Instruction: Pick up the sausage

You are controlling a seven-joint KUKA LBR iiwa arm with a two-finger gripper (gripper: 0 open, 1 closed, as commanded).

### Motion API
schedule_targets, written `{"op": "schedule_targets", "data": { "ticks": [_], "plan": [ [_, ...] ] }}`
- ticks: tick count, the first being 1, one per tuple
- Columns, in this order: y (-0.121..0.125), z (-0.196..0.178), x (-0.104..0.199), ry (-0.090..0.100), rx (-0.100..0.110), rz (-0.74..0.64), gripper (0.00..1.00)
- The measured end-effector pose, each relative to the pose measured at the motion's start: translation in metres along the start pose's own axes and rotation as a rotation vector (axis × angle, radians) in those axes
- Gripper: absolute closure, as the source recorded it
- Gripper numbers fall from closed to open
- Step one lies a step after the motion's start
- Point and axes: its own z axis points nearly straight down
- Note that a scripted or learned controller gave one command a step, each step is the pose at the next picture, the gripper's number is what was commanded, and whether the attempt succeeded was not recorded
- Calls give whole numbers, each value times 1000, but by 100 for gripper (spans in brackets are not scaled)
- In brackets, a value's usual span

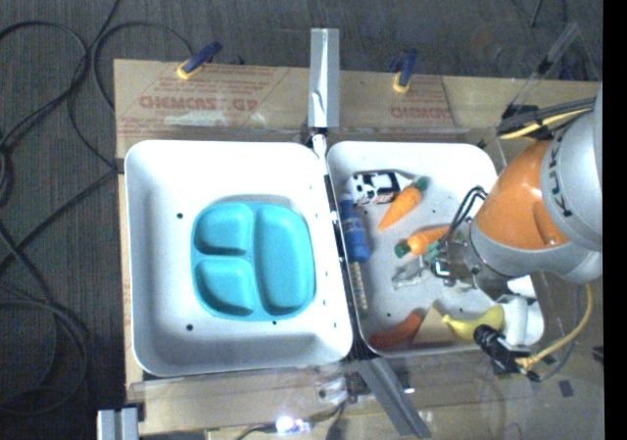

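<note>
Down in the right bin, the reddish-brown sausage (400,330) lies against the near wall, slanting up toward the right, with nothing gripping it. Just beside its right end sits a yellow banana-shaped toy (473,321), partly covered by the arm. Above the sausage, near the middle of the bin, the hand (423,267) hangs over the bin floor at the tip of the grey arm with the orange band (524,203), which comes in from the right; whether the hand is spread or pressed together cannot be told, as it is small and blurred against the clutter. Right at the hand lies an orange carrot with a green top (423,240), and a second orange carrot (403,203) rests higher up, tilted, its green end pointing to the upper right. A small black-and-white object (370,185) sits next to that carrot near the far wall. Along the bin's left wall a blue cylindrical object (353,232) lies lengthwise. The right white bin (470,156) touches the left white bin (157,173), which holds a turquoise plate with three compartments (255,258). Both bins rest on a brown cardboard-covered surface (225,105) held by two blue-and-yellow clamps (197,60) at its far edge.
</note>
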Motion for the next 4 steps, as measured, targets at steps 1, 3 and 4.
{"op": "schedule_targets", "data": {
  "ticks": [1, 3, 4],
  "plan": [
    [20, -31, 45, -1, 13, -131, 0],
    [34, -93, 75, -3, 12, -178, 0],
    [-9, -9, 31, -2, 14, -93, 0]
  ]
}}
